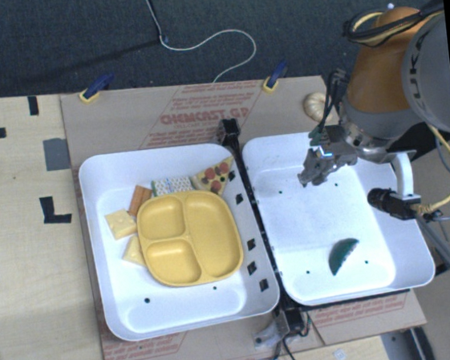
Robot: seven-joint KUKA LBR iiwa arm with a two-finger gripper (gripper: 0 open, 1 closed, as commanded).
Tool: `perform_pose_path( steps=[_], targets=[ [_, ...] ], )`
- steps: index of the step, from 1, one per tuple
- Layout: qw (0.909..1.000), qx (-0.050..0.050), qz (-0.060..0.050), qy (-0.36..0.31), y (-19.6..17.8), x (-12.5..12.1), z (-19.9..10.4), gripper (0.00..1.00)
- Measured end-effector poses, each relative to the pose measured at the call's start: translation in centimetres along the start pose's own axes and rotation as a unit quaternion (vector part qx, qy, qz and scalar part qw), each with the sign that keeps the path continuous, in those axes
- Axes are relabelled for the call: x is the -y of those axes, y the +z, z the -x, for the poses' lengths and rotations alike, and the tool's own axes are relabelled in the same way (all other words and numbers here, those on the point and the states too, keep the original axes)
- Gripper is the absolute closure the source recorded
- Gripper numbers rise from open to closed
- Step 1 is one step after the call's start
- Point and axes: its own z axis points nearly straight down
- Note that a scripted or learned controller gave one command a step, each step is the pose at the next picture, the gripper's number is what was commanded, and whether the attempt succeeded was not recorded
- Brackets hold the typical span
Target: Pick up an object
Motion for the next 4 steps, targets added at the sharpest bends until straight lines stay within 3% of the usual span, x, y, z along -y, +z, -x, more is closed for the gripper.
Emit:
perform_pose_path(
  steps=[1,2,3,4],
  targets=[
    [1.0,0.0,-0.002,-0.002,1.1,0.6,-5.3,1.0],
    [1.0,-0.001,0.0,-0.003,-0.8,1.9,-11.1,1.0],
    [1.0,0.001,-0.002,0.0,1.1,2.0,-10.6,1.0],
    [1.0,0.0,-0.001,0.0,0.6,1.5,-9.7,1.0]
  ],
)
